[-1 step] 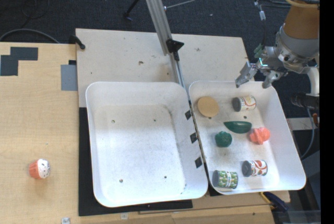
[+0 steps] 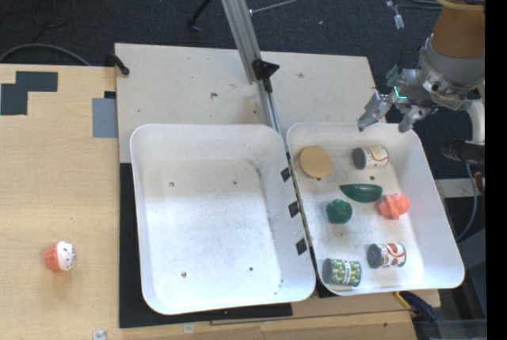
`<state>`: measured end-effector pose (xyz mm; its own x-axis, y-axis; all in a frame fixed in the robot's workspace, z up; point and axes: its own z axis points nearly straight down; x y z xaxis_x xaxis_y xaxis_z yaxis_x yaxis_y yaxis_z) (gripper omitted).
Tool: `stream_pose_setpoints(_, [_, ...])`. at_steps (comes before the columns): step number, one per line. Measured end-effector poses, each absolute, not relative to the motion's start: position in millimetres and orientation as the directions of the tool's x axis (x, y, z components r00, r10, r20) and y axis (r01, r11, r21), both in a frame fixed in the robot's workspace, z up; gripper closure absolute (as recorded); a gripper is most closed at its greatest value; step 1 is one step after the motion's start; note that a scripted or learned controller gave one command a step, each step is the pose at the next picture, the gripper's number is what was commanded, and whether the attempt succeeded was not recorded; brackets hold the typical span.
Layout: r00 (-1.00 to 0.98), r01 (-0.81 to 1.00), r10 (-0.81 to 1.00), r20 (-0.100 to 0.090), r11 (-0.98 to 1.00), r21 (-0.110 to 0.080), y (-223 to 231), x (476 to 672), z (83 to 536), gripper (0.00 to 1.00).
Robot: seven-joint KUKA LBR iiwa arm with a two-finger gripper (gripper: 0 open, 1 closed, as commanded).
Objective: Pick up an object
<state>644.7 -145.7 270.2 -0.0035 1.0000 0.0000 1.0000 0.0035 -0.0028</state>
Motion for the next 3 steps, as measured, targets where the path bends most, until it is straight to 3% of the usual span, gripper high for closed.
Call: stream_pose_setpoints(3, [-0.001,1.0,1.0,0.002,0.001,-0.009,-133,638.4,93,0.0])
